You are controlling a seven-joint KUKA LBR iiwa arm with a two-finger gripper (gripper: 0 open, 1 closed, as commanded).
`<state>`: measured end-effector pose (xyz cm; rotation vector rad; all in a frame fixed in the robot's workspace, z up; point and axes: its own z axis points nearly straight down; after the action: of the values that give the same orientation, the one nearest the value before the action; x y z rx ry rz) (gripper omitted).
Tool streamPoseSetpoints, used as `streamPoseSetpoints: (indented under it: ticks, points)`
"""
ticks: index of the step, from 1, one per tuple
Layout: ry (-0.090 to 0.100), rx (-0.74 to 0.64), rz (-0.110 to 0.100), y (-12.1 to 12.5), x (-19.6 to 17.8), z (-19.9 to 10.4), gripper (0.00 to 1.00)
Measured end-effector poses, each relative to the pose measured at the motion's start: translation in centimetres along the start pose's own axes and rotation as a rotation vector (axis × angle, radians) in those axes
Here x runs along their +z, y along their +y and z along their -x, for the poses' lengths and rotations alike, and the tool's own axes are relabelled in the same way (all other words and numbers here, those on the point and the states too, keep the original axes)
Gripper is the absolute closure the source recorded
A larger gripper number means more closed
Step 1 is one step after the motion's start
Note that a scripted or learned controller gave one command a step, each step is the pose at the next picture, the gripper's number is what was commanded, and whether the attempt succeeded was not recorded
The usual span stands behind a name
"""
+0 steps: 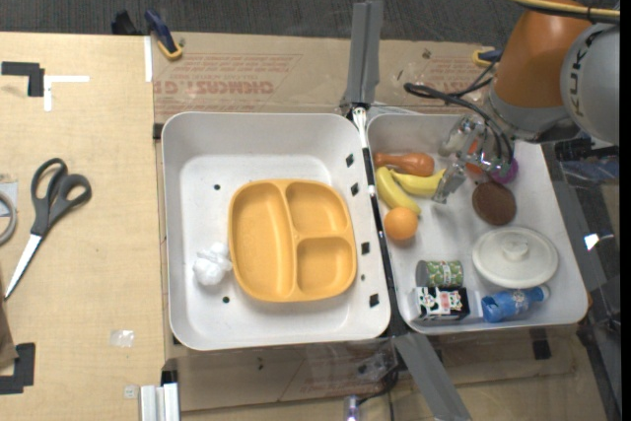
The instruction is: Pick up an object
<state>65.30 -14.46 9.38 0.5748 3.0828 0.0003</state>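
Two shallow white bins sit side by side on the table in the camera view: the left white bin (182, 212) carries a yellow plastic divided plate (293, 240) and a small crumpled white wad (210, 263), while the right white bin (564, 251) is crowded with candidates for the pick. The metal two-finger end effector (455, 175) hangs low over the back of the right bin, just beside a yellow banana (406, 183) and an orange carrot-shaped toy (404, 161), with a brown rounded lump (493, 202) and a purple item (505, 170) close on its other side. Whether it is spread or pinched together cannot be told from this slant, and nothing is visibly caught in it.

Crowding looks like the main hazard. The banana, the carrot-shaped toy and a round orange fruit (400, 225) lie touching or nearly so, so a descent here may well land on two things at once, or nudge the curved banana aside and come up with nothing. The bin's back wall is near, which could block a clean approach. Further forward, a white round lidded dish (514, 254), a green-labelled can (440, 273), a black-and-white carton (440, 304) and a blue bottle (513, 303) would probably slip or roll if brushed.
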Motion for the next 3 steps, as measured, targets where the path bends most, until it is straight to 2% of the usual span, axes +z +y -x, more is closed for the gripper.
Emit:
streamPoseSetpoints:
  ticks: [1,2,3]
  points:
    - [-0.002,-0.002,-0.001,0.0,-1.0,0.1,1.00]
    - [0.001,0.164,-0.002,-3.4,-21.7,-4.7,1.00]
    - [0.004,0.153,-0.001,-0.1,-10.8,-2.0,1.00]
